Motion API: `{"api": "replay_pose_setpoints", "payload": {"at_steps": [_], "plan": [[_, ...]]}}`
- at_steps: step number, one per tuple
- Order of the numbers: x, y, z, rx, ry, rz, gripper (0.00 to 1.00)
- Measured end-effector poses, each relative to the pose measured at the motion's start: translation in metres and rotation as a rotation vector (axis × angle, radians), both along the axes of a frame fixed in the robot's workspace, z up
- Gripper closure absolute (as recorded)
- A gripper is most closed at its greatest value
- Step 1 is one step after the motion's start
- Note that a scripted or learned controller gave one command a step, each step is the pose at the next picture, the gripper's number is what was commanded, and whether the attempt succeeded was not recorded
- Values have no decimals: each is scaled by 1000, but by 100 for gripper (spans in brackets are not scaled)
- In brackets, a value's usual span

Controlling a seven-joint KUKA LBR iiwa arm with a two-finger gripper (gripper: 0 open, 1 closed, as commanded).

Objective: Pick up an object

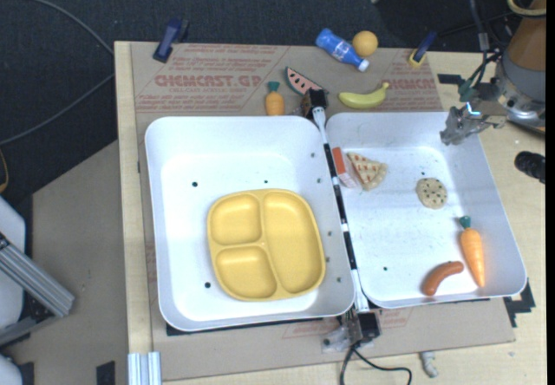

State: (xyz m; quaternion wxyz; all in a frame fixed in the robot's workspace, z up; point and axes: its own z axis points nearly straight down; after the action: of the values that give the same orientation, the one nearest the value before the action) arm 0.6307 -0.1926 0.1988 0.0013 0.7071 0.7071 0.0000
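right white bin [499,201], near to far: brown sausage [442,277] at the front edge, orange carrot [472,254] beside it, round speckled cookie [431,192], waffle wedge [365,172]. two-finger gripper [460,127] hovers over the far right corner, holding nothing; finger state: cannot tell.

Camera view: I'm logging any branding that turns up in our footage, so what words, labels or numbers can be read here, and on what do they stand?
"CHEMCAST GP": red print on the brown board behind the left bin, the last letters uncertain.
Red print of the same kind on the board behind the right bin, near the banana: too blurred to read.
Smaller red lines above and below the big print: too small to read.
Blue bottle: its label is too small to read.
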Motion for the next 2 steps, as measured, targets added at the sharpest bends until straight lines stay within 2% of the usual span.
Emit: {"api": "replay_pose_setpoints", "payload": {"at_steps": [1,2], "plan": [[-14,-17,31,-1,-2,0,100],[-7,-32,54,-1,-2,0,100]]}}
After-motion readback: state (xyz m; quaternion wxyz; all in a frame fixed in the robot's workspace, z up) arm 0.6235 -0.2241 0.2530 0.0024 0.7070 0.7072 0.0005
